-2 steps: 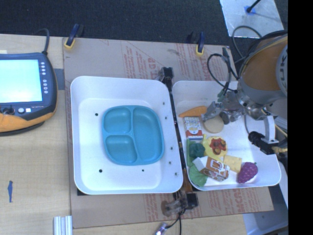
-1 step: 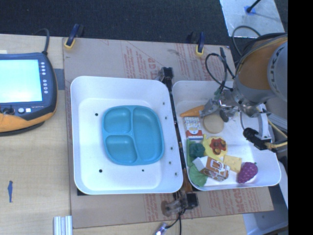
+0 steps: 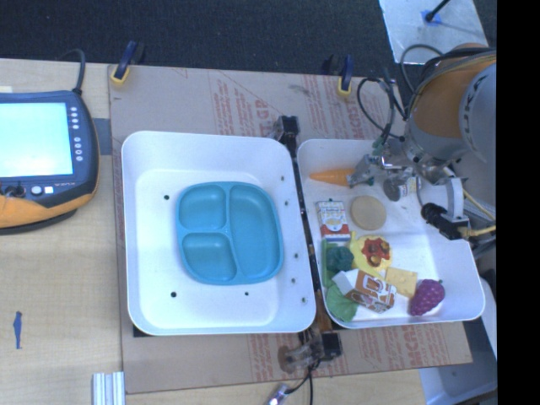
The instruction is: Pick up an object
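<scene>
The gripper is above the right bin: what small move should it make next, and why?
Probably a short descent toward the orange carrot. The gripper sits at the far end of the right bin, beside the carrot's thick end, and nothing is visibly held. The round tan cookie lies almost as near, so it is an alternative.

- Tool (image 3: pixel 381 169) fingers lost in dark blur, state unclear.
- Carrot (image 3: pixel 331 176) right end hidden under tool.
- Pendant (image 3: pixel 42 159) cut off at left edge.
- Print on small carton (image 3: pixel 332 218) too small to read.
- Green item (image 3: pixel 340 304) partly buried under wrapper (image 3: pixel 371 292).
</scene>
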`<action>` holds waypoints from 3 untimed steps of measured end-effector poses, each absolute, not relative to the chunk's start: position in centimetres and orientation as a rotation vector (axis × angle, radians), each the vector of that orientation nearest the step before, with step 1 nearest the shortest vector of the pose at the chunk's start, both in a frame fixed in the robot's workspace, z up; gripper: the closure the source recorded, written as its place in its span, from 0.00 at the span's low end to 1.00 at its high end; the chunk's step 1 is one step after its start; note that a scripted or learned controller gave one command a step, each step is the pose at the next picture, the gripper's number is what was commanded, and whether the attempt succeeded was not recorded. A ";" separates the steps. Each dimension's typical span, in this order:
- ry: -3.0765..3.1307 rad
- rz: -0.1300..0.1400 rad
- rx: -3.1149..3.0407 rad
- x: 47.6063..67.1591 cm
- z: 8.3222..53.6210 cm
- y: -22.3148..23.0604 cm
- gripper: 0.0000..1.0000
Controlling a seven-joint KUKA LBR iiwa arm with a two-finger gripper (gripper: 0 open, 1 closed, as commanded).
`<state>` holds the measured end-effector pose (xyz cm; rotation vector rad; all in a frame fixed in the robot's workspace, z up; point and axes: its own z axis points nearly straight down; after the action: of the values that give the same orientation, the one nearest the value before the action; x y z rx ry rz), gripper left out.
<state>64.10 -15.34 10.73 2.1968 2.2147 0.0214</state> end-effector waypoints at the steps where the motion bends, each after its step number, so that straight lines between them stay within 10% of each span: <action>1: 2.224 0.000 2.218 65.7 12.6 -19.7 0.00; 2: 2.222 0.000 2.212 62.8 12.4 -20.2 0.00; 3: 2.220 0.007 2.208 66.0 9.8 -16.8 0.00</action>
<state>66.00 -16.81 9.79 2.2075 2.2196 0.0071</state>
